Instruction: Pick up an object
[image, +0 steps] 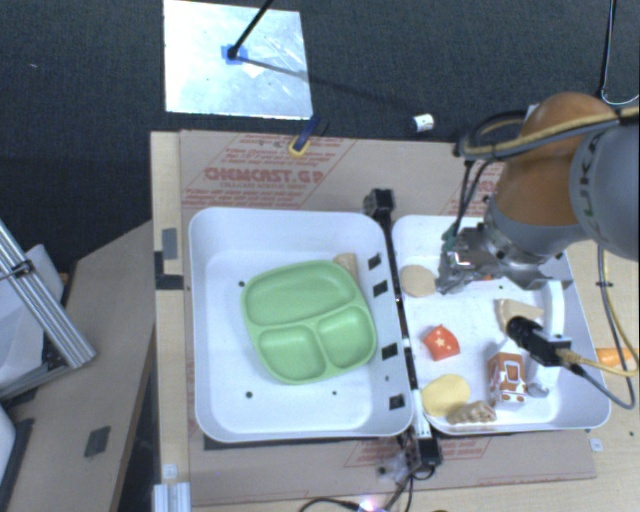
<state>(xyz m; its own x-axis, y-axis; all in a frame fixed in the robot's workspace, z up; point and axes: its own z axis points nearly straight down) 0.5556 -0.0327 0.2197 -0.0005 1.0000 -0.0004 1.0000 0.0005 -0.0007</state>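
My gripper (452, 272) hangs over the upper left part of the right bin (580, 400), its tips just right of a tan cookie-like piece (418, 280). Nothing shows between the tips. Below it lie a red-orange block (441, 342), a yellow round piece (446, 392), a small tan toy (472, 411) and an orange-and-white cup (507, 378). A pale wedge (518, 311) lies to the right of the red block, partly behind the arm's fittings.
The left bin (215, 300) holds a green divided tray (308, 320) with a small tan piece (346, 264) at its upper right corner. A black clipped divider (392, 300) runs between the bins. The grey and orange arm covers the right bin's upper right.
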